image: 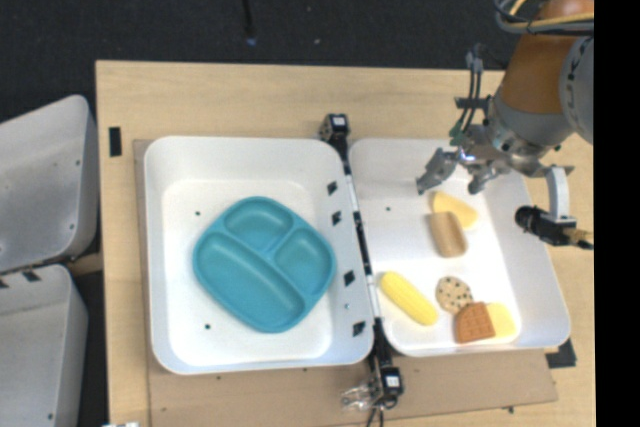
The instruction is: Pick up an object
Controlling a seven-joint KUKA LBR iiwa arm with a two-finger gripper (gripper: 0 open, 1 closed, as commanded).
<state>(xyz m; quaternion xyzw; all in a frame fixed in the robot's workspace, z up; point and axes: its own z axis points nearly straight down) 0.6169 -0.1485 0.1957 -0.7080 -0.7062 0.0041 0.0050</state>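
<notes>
Cheese wedge (455, 208) lies at the far side of the right bin (400, 165), just beneath the gripper (458, 173), whose fingers hang spread and empty, so a straight drop centred on it should serve best.

The arm (545, 65) is grey with an orange band above the wrist, looped pale cables at its top, and a metallic gripper (458, 173) with two dark-grey fingers (432, 177).

A wooden bench (120, 105) bears two white bins (160, 335) side by side.
</notes>
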